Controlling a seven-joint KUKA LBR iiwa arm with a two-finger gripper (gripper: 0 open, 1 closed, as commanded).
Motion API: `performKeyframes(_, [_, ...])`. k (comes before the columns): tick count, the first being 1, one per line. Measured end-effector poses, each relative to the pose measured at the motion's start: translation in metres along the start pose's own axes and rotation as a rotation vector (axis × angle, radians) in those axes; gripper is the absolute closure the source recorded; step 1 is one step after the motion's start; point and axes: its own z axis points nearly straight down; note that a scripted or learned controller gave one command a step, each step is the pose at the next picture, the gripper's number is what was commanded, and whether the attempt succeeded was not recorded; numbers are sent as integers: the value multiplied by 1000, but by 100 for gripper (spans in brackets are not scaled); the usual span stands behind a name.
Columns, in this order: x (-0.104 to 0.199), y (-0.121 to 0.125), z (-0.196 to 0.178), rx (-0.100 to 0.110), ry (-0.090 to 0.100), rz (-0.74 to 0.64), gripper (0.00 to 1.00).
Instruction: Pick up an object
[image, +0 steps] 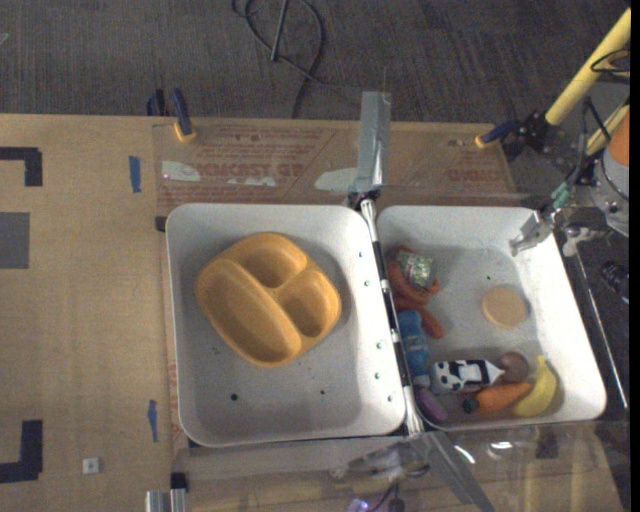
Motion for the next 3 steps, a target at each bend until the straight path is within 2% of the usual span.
performKeyframes(1, [1,-20,94,-22,-2,-100,0])
performKeyframes(2, [11,61,97,-18,3,191,0])
performKeyframes(3, [4,65,79,-41,-23,187,100])
